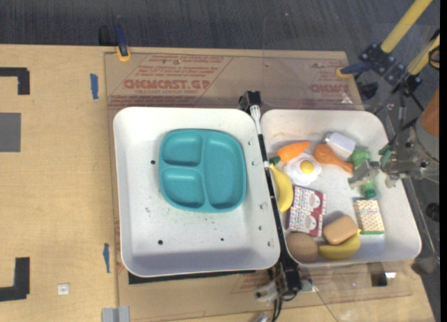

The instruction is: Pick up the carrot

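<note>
Carrot (pixel 334 157) unlifted in right bin (pixel 405 233), upper centre; gripper (pixel 370 170) just right of it, jaw state unclear. Grasp pending.

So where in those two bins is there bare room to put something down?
Left bin: bare floor all around the teal tray, widest along the front. Right bin: crowded with toy food; only its far left corner, behind the carrot, is open.

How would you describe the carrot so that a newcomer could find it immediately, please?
Look in the right-hand shallow white bin, near its far edge. The tapered orange toy carrot lies just right of the fried egg toy, below a small white block. Green leaves at its right end set it apart.
</note>
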